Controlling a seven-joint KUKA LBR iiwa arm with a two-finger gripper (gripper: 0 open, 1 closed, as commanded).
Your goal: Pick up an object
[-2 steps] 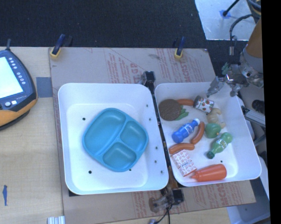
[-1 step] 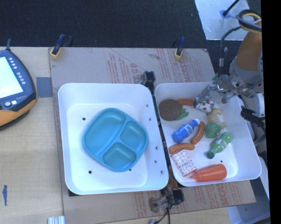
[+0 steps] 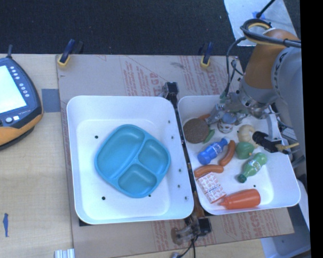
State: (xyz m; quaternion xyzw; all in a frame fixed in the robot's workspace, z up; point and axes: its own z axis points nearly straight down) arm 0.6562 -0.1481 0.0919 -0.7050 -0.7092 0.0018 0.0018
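Note:
My gripper (image 3: 223, 119) hangs low over the far part of the right bin (image 3: 284, 192), reaching in from the right. Just left of it lies a round brown patty (image 3: 194, 129). In front of it are a small blue bottle (image 3: 212, 150) and a brown sausage (image 3: 227, 153). A pale round bulb (image 3: 246, 132) and a green pepper (image 3: 244, 149) sit to its right. Nearer the front lie an orange sausage (image 3: 209, 170), a green bottle (image 3: 252, 167), a red-and-white packet (image 3: 211, 188) and an orange-red carrot-like piece (image 3: 240, 199). I see nothing lifted.
The left bin (image 3: 82, 156) holds a blue divided plate (image 3: 132, 160). A tablet-like pendant (image 3: 8, 100) lies on the bench at the far left. Clamps (image 3: 66, 54) sit at the board's far edge. The arm (image 3: 265, 62) fills the space at the upper right.

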